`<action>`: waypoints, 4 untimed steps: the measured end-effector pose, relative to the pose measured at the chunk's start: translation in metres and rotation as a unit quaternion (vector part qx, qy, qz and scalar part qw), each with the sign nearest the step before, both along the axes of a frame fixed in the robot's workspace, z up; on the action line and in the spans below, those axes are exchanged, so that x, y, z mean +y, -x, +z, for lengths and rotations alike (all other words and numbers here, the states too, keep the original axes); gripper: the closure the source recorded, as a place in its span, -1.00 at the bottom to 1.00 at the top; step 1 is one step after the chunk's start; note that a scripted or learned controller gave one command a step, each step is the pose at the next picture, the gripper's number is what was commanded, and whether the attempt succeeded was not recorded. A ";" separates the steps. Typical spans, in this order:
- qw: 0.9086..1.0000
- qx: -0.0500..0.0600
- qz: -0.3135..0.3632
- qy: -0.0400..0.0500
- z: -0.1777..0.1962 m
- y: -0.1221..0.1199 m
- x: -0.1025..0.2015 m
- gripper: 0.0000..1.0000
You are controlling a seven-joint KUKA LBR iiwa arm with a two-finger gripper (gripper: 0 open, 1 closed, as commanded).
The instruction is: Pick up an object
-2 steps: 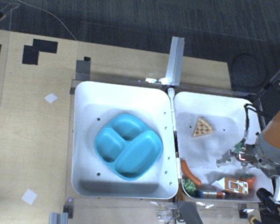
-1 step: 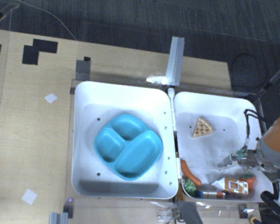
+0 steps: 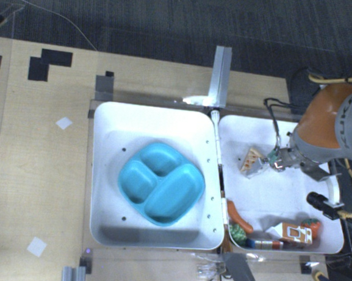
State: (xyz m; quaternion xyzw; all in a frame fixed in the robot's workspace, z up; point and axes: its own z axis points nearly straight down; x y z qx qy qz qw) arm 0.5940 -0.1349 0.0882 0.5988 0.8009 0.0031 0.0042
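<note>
1. Arm (image 3: 340,117) is reaching in from the right, grey w/ orange band above the wrist, leaning over the right bin (image 3: 293,196).
2. Gripper (image 3: 273,159) is sitting low in the upper part of that bin, pointing left; can't tell how the jaws are standing, too small & dark.
3. A small tan/clear packet (image 3: 252,162) is lying just beside the gripper tip, on its left; whether they're touching isn't clear, and nothing is showing it held.
4. Along the bin's near edge more items are lying: an orange carrot-like piece (image 3: 239,216) at the left, a green round thing (image 3: 239,235) in the corner below it, a marker-like stick (image 3: 266,243), and an orange-brown box (image 3: 295,233) near the middle-right.
5. Left bin (image 3: 107,161) is holding a blue 3-compartment tray (image 3: 161,182), sitting tilted approx. in the centre.
6. The two bins are lying side by side on the tan bench (image 3: 32,173).
</note>
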 end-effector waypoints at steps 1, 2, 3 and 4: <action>0.999 0.001 0.038 0.001 0.010 -0.058 -0.004 -1.00; 1.000 0.002 -0.008 0.000 -0.001 -0.061 0.024 -1.00; 1.000 -0.003 -0.005 0.001 0.013 -0.064 0.025 1.00; 0.999 0.001 -0.033 0.000 0.101 -0.051 0.096 1.00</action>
